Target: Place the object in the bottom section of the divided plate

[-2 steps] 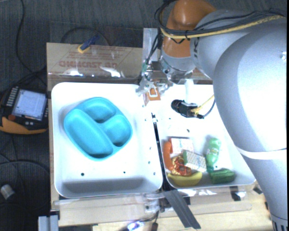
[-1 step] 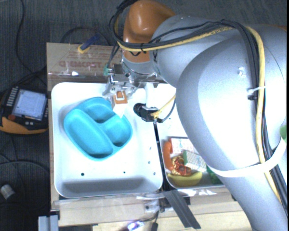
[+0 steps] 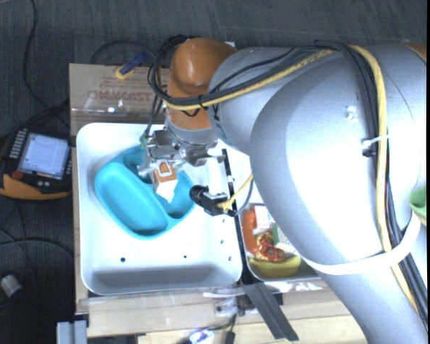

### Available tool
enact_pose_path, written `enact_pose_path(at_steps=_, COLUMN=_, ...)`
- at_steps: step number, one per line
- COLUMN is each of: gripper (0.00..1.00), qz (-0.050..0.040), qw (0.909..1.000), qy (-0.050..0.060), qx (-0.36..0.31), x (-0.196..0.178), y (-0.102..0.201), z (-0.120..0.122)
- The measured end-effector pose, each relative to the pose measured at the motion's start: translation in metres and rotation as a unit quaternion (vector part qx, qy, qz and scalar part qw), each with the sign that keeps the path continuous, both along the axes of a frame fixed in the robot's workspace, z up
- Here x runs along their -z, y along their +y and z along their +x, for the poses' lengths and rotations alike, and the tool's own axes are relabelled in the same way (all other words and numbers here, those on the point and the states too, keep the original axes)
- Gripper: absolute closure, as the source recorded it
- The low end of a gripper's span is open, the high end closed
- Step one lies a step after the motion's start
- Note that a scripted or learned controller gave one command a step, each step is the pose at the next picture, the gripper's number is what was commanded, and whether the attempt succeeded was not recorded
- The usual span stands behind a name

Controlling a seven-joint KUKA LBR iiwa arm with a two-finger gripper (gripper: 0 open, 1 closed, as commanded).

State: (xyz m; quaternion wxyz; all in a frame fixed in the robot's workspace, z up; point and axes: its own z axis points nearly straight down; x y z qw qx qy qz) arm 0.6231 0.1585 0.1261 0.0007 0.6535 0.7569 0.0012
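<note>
A blue divided plate [image 3: 129,196] lies in the left white bin [image 3: 158,274], toward its back. My gripper [image 3: 165,165] hangs right over the plate's right side, beneath the orange wrist band [image 3: 193,63]. A small orange and white object [image 3: 165,178] sits directly at the gripper's tip, above the plate's lower right section [image 3: 180,201]. I cannot make out whether it is gripped or resting on the plate. The arm hides the plate's upper right part.
The right bin holds a yellow dish [image 3: 276,265] with red and green toy food, mostly under the arm. A cardboard sheet [image 3: 111,92] lies behind the left bin. A handheld screen device [image 3: 36,160] sits on the floor at the left.
</note>
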Motion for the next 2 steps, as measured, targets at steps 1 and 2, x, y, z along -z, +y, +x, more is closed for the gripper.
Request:
enact_pose_path(at_steps=1, gripper=1.00, qz=-0.0021, qw=1.0000, qy=0.006, qx=0.001, x=-0.0391, y=0.0586, z=-0.0719)
enact_pose_path(at_steps=2, gripper=0.00, qz=-0.0021, qw=1.0000, qy=0.006, qx=0.002, x=-0.0392, y=0.0581, z=-0.0716)
